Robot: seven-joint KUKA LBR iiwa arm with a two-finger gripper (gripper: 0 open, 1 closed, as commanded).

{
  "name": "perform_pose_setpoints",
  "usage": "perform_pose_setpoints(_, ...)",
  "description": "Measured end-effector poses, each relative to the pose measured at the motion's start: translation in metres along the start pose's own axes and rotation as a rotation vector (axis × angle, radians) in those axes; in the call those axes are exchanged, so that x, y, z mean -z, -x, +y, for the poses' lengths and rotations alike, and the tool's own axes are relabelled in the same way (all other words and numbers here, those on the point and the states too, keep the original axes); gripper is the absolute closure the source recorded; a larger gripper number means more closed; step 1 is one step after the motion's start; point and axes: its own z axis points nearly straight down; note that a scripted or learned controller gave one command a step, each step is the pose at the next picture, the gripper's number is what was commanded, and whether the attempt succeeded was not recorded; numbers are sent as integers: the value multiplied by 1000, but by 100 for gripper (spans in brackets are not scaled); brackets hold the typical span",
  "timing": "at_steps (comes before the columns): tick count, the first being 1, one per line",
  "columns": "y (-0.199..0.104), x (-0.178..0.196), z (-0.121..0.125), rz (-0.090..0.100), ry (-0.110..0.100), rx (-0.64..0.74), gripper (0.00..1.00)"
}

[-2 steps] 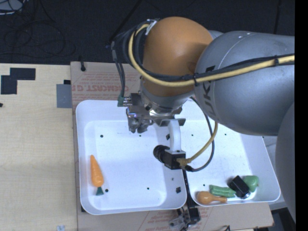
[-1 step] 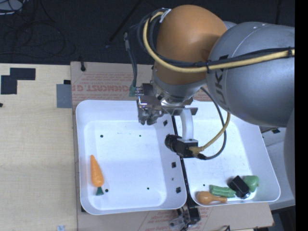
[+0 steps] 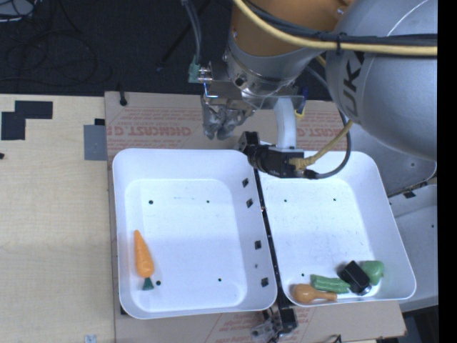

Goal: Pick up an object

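An orange toy carrot [image 3: 143, 254] with a green stem lies near the front left corner of the left bin [image 3: 178, 164]. In the front right corner of the right bin [image 3: 371, 191] sit a green pod-shaped toy [image 3: 328, 284], a black block [image 3: 354, 276], a rounded green toy [image 3: 373, 269] and an orange-yellow pear-shaped toy [image 3: 310, 294], all bunched together. My gripper [image 3: 220, 126] hangs high over the back edge of the left bin, far from all of these, and I see nothing held in it.
A black divider [image 3: 261, 213] with clips runs between the two bins. A cable and a black fitting [image 3: 275, 159] dangle from the arm over the back of the right bin. Cardboard [image 3: 157, 120] lies under the bins, with the wooden bench [image 3: 50, 213] to the left.
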Motion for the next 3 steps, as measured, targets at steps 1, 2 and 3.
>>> perform_pose_setpoints(1, -59, 117, 16, 2, 0, 3, 100)
perform_pose_setpoints(2, 48, 49, 54, -9, -19, -14, 100)
perform_pose_setpoints(3, 97, -109, 20, -8, -31, -9, 100)
